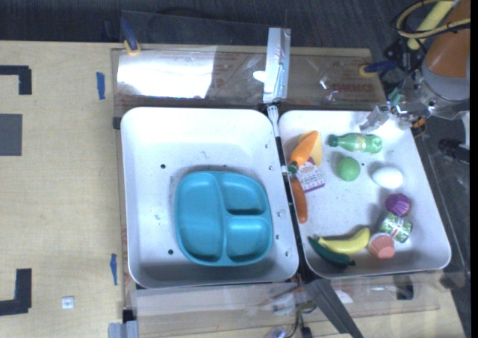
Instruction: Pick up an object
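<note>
Wooden bench [60, 202], two white bins. Left bin [149, 142]: one blue divided tray [222, 216]. Right bin [426, 217]: one green bottle [355, 142], one banana [345, 241], one white egg [387, 177], one green ball [347, 169]. Gripper [388, 114] above its far edge, grip state unclear.

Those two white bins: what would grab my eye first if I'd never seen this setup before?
Probably the big blue divided tray, alone in the left bin. Next, the bright toy food scattered in the right bin: a banana near the front, a green bottle at the back, a white egg between them. The gripper sits at that bin's far right corner.
</note>
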